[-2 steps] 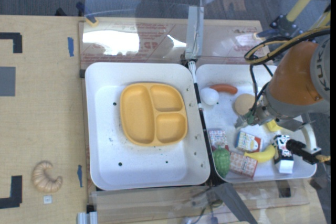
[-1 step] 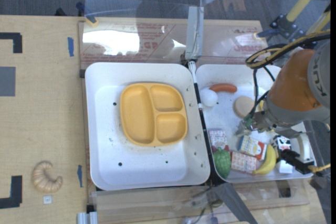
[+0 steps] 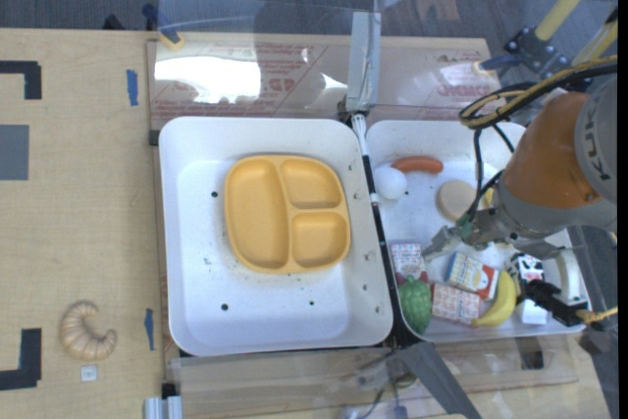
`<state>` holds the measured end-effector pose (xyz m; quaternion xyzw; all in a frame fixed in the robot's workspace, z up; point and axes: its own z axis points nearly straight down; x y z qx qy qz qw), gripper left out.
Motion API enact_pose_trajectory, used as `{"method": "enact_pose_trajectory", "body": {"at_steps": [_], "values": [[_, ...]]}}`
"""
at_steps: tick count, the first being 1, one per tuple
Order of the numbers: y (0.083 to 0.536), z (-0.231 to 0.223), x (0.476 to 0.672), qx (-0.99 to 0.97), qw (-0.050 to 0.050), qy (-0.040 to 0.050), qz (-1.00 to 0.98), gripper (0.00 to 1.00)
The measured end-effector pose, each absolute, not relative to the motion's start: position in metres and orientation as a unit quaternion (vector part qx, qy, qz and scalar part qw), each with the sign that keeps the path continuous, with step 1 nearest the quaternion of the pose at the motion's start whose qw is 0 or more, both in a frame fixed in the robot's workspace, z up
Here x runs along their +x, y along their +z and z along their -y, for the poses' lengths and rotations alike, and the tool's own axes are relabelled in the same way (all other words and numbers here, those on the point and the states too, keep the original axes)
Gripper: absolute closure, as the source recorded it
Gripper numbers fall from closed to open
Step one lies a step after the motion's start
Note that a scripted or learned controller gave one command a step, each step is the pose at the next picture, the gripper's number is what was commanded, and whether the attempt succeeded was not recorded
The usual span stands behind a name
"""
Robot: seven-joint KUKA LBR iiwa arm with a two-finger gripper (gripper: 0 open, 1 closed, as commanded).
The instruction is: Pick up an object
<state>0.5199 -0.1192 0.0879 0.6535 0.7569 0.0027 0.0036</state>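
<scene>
1. Judging by the pose, the step in hand is the approach: the arm [image 3: 554,167] reaches in from 3 o'clock and its gripper [image 3: 461,235] hangs low over the middle of the right bin [image 3: 446,140], above the pile of small things. Nothing can be seen between the fingers, and whether they stand wide or narrow cannot be told at this slant.

2. The likeliest target lies just at 6 o'clock of the gripper: a small carton [image 3: 471,272] with red and white print, lying flat, touching a second printed packet [image 3: 455,303] at its 7 o'clock and the banana [image 3: 500,302] at its 4 o'clock.

3. The next move probably calls for a straight drop onto one item, with the fingers set across its narrow side, since the neighbours crowd close.

4. Elsewhere in that bin:
   - a green round fruit [image 3: 415,303] at 7 o'clock
   - a white ball [image 3: 391,183] and an orange sausage-like piece [image 3: 418,165] toward 11 o'clock
   - a pale disc [image 3: 454,199] at 12 o'clock

5. The left bin [image 3: 186,240] holds a yellow divided plate [image 3: 287,212]; a croissant [image 3: 86,329] lies on the bench [image 3: 69,172], well apart.
</scene>
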Motion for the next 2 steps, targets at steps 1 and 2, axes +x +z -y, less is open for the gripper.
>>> {"method": "enact_pose_trajectory", "body": {"at_steps": [1, 2], "values": [[0.099, 0.104, 0.564, 0.611, 0.002, 0.0007, -0.792, 0.00], [0.089, 0.176, 0.594, 0.587, 0.000, 0.0051, -0.810, 0.00]]}}
